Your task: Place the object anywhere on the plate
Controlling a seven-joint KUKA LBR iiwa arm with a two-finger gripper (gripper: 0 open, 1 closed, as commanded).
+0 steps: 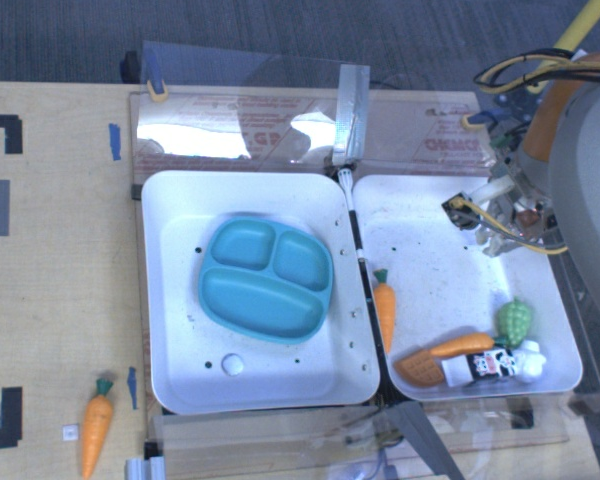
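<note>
Two shallow white bins sit side by side on a wooden bench. The left bin (170,268) holds a blue plate (267,278) with three compartments, lying flat near the bin's middle. A small white disc (233,365) rests on the bin floor near the front edge, apart from the plate.

The right bin (430,258) holds several toys. A small carrot (384,308) lies along its left wall, green top pointing away from the viewer. In the front right corner a cluster is gathered: an orange bread-like piece (418,368), a longer carrot (463,346) lying across it, a small white bottle with a dark label (495,365) on its side just beside them, and a green knobbly fruit (514,320) just behind the bottle.

The gripper (480,223) hangs over the back right part of the right bin, well apart from the toy cluster and the plate. Whether its fingers are apart or together cannot be told; cables crowd that area. Nothing is seen between them.

A further carrot (96,423) lies on the bench outside the bins, near the front left corner of the left bin.
</note>
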